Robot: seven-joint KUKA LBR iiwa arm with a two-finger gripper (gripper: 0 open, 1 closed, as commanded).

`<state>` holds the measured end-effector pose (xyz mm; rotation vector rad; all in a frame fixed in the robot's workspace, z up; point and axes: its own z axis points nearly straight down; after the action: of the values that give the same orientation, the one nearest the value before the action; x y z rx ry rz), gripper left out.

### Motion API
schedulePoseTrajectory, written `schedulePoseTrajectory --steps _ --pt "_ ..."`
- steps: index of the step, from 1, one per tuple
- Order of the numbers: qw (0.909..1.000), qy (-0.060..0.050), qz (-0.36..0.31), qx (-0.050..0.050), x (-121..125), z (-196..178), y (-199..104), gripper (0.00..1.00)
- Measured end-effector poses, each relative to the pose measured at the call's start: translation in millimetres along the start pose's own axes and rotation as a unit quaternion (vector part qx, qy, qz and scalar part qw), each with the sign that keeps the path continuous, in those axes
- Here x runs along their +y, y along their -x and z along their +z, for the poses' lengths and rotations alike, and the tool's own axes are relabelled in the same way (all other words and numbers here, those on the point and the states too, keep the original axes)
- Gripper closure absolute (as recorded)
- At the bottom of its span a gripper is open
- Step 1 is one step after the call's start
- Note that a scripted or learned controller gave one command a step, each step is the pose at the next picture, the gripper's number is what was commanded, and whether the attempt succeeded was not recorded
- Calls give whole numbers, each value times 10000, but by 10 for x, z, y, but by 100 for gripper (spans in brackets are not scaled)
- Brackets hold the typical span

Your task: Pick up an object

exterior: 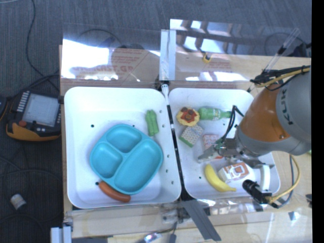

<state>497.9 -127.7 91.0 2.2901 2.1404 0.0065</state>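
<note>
The grey arm with its orange band is reaching in from the right, its two-finger gripper (215,151) hanging low over the right white bin (195,186) — whether it is clenched or released, I cannot tell. A yellow plastic banana (216,180) is lying just below it, beside a small orange-and-white carton (236,171) at lower right.

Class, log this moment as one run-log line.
arm: over right bin | tool: low beside banana | held: nothing visible | left bin: blue plate, hotdog
</note>
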Motion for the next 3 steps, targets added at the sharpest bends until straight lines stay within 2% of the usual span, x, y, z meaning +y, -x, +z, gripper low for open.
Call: schedulePoseTrajectory --steps 1,2,3 --pt "9985 -17 -543 21 144 17 89 0" --pt "9998 -51 167 -6 902 -1318 -532 0" --pt "10000 -62 -29 8 462 -451 -136 0"
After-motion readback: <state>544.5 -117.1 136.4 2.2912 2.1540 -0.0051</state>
